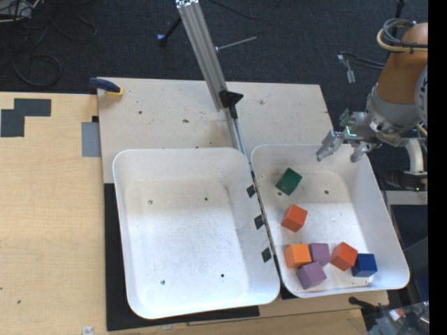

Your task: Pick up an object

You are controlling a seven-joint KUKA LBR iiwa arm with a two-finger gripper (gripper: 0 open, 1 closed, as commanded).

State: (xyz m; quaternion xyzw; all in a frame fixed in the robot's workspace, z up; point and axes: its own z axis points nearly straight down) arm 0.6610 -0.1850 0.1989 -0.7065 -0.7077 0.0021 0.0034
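The gripper [343, 146] hangs at the upper right of the frame, over the far rim of the right bin [383, 199], its two fingers spread apart with nothing between them. The left bin [140, 173] has no blocks in it.

All the candidates lie in the right bin. The green cube [288, 181] sits alone toward the upper middle, tilted on a corner or edge by the look of it. An orange cube [294, 217] lies below it, also on its own. Along the lower edge sits a cluster — another orange cube [298, 255], two purple cubes [319, 252] [311, 274], a red-orange one [343, 255] and a blue one [364, 264] — touching or nearly so.

The risks, as I judge them:

- Going for the cluster, a finger could land on a neighbour instead of sliding beside the target, shoving blocks apart or closing on none.
- The blue cube is close to the bin's lower right wall, so a finger may strike the rim.
- The green cube's tilt could make it roll or squirt out as the jaws close — flat faces may not meet the pads.
- Descending from its present spot, the gripper could clip the far rim.

The lone orange cube looks the safest pick.
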